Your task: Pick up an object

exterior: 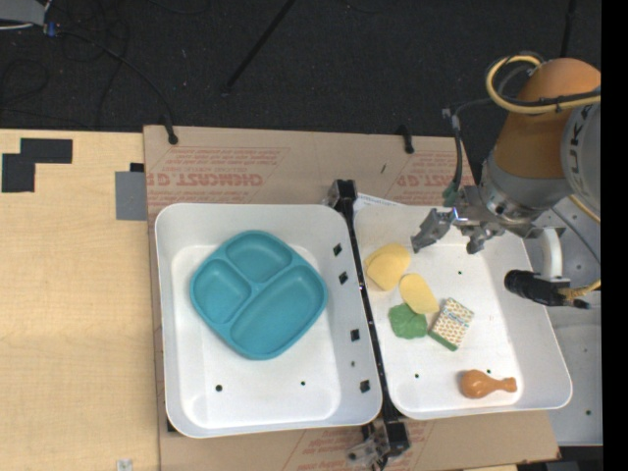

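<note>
1. Tool (453,232): you see it over the right bin's (535,361) back edge, fingers spread, gripping nothing.
2. Your pick choices lie below it: two yellow pieces (389,265) touching, a green piece (407,322) and a patterned block (451,323) beside them.
3. An orange drumstick toy (483,385) sits apart, near the front.
4. Left bin (186,400) holds a blue divided plate (258,293).

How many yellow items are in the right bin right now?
2. A rounded yellow foam piece sits near the right white bin's left wall; a smaller yellow oval piece touches it, beside the green lump.
</note>
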`<state>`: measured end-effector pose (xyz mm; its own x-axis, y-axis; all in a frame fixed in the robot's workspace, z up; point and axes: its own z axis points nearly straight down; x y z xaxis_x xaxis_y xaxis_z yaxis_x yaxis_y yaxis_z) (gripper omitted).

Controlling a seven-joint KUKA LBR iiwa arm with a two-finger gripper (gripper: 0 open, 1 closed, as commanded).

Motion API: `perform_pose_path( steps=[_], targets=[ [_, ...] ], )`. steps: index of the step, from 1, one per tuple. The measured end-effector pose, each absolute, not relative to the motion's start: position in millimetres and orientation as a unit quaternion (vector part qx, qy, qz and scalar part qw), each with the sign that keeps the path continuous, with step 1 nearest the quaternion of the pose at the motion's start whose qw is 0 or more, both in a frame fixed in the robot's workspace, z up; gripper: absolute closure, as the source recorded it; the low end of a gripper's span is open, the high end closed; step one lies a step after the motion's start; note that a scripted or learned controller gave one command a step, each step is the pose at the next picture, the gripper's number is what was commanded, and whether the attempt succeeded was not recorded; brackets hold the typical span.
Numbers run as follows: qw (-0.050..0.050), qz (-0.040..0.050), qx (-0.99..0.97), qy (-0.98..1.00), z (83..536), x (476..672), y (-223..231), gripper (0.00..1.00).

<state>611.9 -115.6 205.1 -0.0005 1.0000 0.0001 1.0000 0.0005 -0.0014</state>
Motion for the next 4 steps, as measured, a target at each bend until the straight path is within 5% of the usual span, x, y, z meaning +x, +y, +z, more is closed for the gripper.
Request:
perform_pose_path(
  steps=[3, 4],
  targets=[
    [0.001, 0.0005, -0.707, -0.707, 88, 614.0, -104, 0.0],
    [0.001, 0.0003, -0.707, -0.707, 100, 614.5, -104, 1.0]
  ],
)
